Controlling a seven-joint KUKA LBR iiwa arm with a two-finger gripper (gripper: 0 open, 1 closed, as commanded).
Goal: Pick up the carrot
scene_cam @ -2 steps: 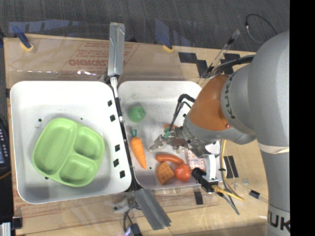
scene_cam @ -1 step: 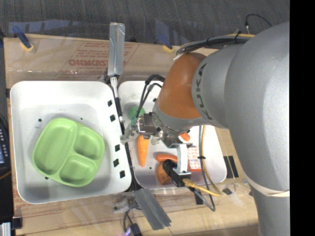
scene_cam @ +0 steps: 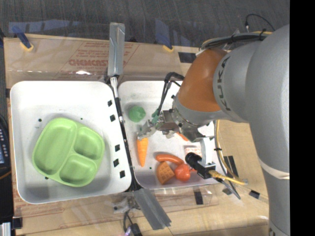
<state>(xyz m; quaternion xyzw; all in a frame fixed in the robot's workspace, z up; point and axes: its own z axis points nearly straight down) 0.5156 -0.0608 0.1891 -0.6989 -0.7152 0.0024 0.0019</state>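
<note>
Carrot [scene_cam: 142,151] in right white bin [scene_cam: 147,90]; wooden bench [scene_cam: 59,58], dark floor [scene_cam: 74,4].

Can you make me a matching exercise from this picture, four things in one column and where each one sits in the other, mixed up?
Things:
1. carrot
2. green plate
3. green ball
4. gripper

Places:
A. left bin, lying flat
B. right bin, far left part
C. right bin, by its left wall
D. just above the carrot's top

Pairs: 1-C, 2-A, 3-B, 4-D
</note>
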